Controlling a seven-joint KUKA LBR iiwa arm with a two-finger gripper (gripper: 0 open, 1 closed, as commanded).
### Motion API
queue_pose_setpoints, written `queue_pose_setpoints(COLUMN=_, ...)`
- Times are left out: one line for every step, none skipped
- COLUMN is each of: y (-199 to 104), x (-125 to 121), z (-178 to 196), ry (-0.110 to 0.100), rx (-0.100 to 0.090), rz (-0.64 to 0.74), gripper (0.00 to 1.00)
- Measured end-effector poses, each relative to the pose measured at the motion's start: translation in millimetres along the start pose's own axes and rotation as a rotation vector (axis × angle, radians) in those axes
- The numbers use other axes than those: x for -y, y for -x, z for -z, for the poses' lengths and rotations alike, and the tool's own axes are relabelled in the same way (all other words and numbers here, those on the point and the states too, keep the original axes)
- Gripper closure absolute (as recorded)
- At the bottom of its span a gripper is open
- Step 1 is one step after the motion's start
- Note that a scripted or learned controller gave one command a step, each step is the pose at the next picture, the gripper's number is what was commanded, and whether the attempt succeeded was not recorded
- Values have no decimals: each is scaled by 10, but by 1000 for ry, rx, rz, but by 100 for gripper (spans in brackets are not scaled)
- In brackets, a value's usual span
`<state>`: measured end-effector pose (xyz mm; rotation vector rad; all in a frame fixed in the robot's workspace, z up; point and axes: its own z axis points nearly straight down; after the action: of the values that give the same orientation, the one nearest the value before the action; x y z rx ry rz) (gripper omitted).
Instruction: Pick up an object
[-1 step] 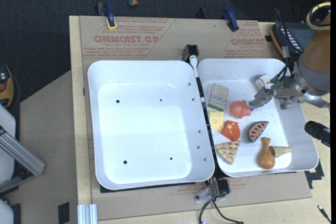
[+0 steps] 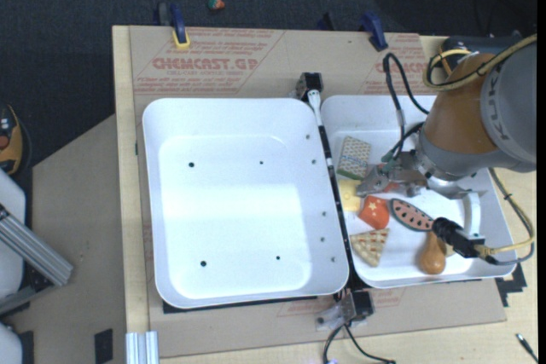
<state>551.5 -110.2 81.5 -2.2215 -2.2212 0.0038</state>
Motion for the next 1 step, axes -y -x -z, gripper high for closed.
queue_pose_setpoints(y=9, x=-5, z=143, ry=6, rx=1, rz=-1, gripper=100)
